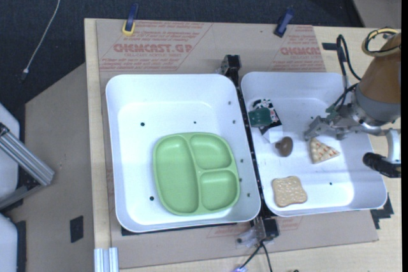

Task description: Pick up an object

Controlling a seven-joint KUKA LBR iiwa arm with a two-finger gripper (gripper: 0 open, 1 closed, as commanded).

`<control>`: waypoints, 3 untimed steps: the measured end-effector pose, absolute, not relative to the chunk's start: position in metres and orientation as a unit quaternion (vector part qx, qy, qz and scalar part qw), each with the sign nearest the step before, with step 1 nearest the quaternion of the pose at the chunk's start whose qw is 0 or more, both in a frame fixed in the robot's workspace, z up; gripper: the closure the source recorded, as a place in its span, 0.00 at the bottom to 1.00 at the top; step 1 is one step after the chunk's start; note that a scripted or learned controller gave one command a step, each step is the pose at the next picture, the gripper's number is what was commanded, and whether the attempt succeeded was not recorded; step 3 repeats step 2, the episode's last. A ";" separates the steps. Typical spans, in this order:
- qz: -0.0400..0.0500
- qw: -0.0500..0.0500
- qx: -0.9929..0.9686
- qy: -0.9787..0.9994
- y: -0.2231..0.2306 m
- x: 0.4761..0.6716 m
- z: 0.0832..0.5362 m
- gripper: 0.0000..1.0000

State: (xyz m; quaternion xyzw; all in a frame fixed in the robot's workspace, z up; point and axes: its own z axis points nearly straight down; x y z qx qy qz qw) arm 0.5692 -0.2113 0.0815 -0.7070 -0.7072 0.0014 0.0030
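Observation:
The right bin [357,197] holds several small objects. A triangular pizza-slice toy [323,152] lies right of its centre. A brown rounded lump [284,146] sits to the left of the slice. A tan cracker-like square [289,190] rests near the front wall. A small green, black and white item [262,114] lies by the left wall. My gripper [328,129] reaches in from the right and hangs low just behind the pizza slice, close to its upper edge. Nothing is visibly held in it.
The left bin [127,99] holds a green divided plate [194,172] in its front half. A black clamp [231,64] sits between the bins at the back. The grey arm with its orange band [382,83] stands over the right bin's right side.

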 end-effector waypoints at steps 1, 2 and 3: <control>0.000 0.000 -0.707 -0.707 -0.212 0.571 0.095 1.00; -0.001 -0.004 -0.707 -0.707 -0.219 0.579 0.143 1.00; -0.001 -0.004 -0.707 -0.707 -0.219 0.579 0.143 1.00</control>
